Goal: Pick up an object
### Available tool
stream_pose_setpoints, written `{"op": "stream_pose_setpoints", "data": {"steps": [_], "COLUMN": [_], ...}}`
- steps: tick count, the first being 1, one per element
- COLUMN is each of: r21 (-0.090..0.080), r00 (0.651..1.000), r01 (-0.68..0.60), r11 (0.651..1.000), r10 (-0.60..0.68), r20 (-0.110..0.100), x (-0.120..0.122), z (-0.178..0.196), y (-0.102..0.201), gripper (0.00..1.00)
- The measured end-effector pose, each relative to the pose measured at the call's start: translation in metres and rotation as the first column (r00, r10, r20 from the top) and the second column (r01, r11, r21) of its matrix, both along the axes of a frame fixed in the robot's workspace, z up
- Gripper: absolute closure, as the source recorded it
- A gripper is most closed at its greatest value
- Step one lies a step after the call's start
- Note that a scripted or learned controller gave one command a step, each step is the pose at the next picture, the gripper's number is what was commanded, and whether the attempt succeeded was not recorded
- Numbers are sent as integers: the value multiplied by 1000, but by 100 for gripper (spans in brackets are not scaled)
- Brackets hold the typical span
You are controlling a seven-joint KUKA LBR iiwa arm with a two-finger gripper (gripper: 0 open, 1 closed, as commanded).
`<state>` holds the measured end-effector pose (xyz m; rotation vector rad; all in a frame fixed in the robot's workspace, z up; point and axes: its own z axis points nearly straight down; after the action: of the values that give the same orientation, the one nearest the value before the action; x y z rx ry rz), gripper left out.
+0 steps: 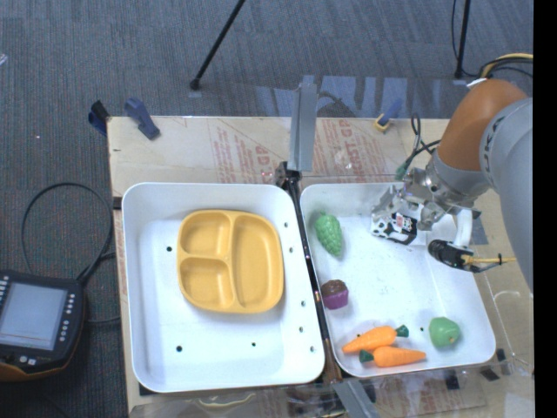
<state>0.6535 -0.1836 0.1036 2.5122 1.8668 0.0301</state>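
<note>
two orange carrots (383,347), green-tipped

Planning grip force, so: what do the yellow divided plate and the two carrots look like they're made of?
Yellow divided plate: probably moulded plastic, going by its even colour, soft sheen and rounded compartment walls. Two carrots: likely toy plastic or rubber, with uniform bright orange bodies, smooth surfaces and stubby green tops. Hardness cannot be judged.

Yellow divided tray (231,260), left bin (148,320)
</note>
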Motion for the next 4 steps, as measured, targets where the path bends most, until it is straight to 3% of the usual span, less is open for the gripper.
{"op": "stream_pose_setpoints", "data": {"steps": [1,2,3,4], "r21": [-3,-20,-20,-7], "r00": [1000,983,983,981], "r01": [-10,-183,-183,-192], "r11": [1000,983,983,981], "r10": [10,183,183,192], "r20": [0,1,1,10], "x": [0,-2,-2,2], "z": [0,0,0,13], "y": [1,22,22,33], "gripper": [0,0,0,100]}}
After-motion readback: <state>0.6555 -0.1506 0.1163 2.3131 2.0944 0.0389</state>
